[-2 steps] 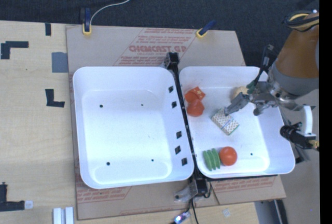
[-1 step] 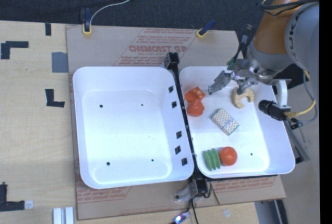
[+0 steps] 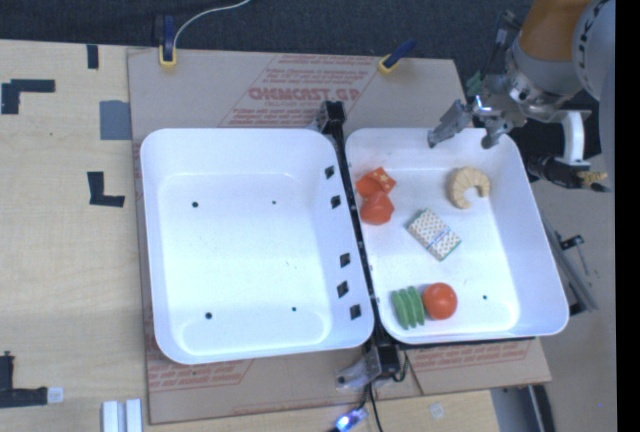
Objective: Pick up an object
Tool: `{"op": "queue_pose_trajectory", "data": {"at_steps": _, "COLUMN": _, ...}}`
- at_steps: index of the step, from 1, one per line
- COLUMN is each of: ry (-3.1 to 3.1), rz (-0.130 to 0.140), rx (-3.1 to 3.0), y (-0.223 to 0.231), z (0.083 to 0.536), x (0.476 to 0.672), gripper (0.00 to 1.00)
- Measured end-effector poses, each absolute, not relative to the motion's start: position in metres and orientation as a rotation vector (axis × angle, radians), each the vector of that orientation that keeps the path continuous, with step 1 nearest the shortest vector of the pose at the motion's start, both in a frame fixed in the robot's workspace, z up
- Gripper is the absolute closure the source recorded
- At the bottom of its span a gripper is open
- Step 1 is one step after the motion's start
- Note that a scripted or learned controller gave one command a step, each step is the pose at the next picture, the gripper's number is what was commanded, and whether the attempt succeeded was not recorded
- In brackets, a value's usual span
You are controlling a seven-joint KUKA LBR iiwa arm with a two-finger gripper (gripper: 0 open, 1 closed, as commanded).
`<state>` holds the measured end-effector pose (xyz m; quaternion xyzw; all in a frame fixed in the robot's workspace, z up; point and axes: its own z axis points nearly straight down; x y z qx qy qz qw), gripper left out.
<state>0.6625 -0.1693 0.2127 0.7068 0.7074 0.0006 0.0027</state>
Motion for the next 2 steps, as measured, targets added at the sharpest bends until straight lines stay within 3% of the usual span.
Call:
{"op": "queue_pose_trajectory", "data": {"at_steps": 1, "ry": 2.223, "rz": -0.003, "rx": 2.217, "y": -0.167, "z": 0.221, "x": 0.661, "gripper": 1.00}}
{"op": "queue_pose_trajectory", "data": {"at_steps": 2, "ry": 2.214, "rz": -0.004, "rx": 2.226, "y": -0.228, "z": 0.249, "x": 0.606, "gripper": 1.00}}
